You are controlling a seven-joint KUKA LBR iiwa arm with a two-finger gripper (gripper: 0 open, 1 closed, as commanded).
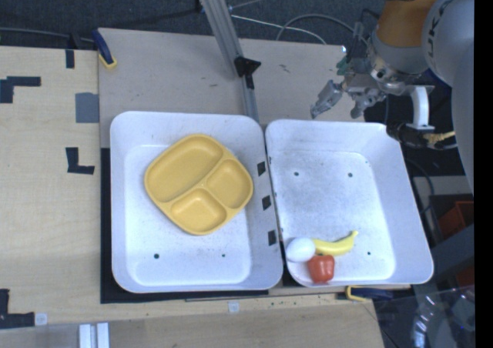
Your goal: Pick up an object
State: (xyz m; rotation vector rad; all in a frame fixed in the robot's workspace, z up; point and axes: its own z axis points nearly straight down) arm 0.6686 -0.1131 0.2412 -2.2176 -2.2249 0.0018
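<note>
The bench (177, 69) holds two white bins side by side. The left bin (127, 185) has a yellow plate (198, 183) with three parts in it. The right bin (347, 185) has three small things in its near corner: a yellow banana (337, 244), a red pepper (322, 268) and a white egg (300, 249), all close together. The gripper (341, 105) hangs above the far edge of the right bin, fingers spread apart, with nothing between them.
</note>
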